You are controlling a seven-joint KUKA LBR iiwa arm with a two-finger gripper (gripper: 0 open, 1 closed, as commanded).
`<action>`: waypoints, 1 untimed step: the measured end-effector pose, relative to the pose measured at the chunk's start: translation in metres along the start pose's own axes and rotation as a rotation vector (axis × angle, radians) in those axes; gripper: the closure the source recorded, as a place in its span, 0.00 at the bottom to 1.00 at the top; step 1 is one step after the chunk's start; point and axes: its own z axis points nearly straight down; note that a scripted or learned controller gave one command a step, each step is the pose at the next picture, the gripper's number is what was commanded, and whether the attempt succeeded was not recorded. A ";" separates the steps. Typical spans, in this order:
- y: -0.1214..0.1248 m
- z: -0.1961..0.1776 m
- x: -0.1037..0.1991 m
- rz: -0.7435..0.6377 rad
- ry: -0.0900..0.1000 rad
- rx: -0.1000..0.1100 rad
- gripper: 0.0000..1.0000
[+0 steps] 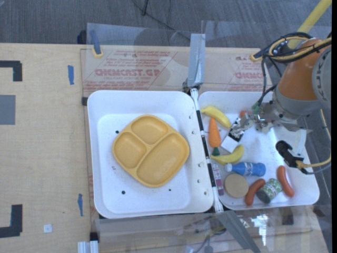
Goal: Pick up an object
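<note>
A wooden bench (42,141) is seen from above, marked with black tape and short blue strips, with two shallow white bins set side by side on it. In the left bin (100,157) a yellow divided plate (151,150) of three compartments is laid near the middle, tilted on the diagonal. In the right bin (310,191) a scatter of toy food is gathered: a banana (217,115) near the upper left corner, a carrot (214,133) just below it and standing roughly upright in the view, and a second banana (230,155) lying lower, curved beneath a small white card (229,143). Further down, a blue bottle (247,168) is laid on its side, with a round tan lid (236,185) just beneath it, a red sausage (254,191) beside that, a small green can (269,190) touching the sausage's right, and another red sausage (286,181) near the right wall. The gripper (238,129) is reached in from the right on the grey arm (300,83) with its orange band, and is held low over the upper middle of the right bin, just beside the carrot and the white card. Whether the pincer is wide, narrow or closed on anything cannot be told from this angle.
</note>
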 end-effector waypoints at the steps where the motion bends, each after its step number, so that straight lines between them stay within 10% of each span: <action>1: 0.059 0.015 -0.027 0.102 0.016 0.062 0.00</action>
